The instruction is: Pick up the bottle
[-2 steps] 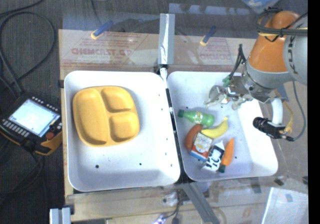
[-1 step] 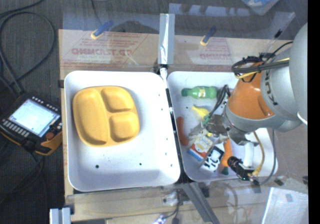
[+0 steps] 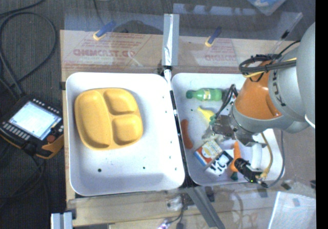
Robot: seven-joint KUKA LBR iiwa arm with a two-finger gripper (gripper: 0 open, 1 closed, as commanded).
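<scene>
A: Status of the pick at this moment?

B: Not done. The clear plastic bottle with green cap and yellow-green label (image 3: 206, 94) lay on its side near the far wall of the right-hand shallow white bin (image 3: 180, 120), untouched and with nothing around it.

A: And the claw?

B: The claw (image 3: 221, 126) sat low in the same bin, under the arm's orange band (image 3: 258, 101). From above, the wrist hid too much of it; I could not tell how it was set, and nothing was visibly held.

A: Bottle relative to the claw?

B: Near but apart: the bottle lay farther up the bin and slightly toward the left bin. Below the claw sat a small red-and-white carton (image 3: 206, 152) and a black-and-white printed box (image 3: 221, 162); a yellow banana-shaped piece (image 3: 206, 114) lay between claw and bottle.

A: Remaining?

B: My judgement: all of it – shift over the bottle, descend, close, lift. The left white bin (image 3: 154, 161) held a yellow sectioned plastic tray (image 3: 108, 118), not involved
</scene>
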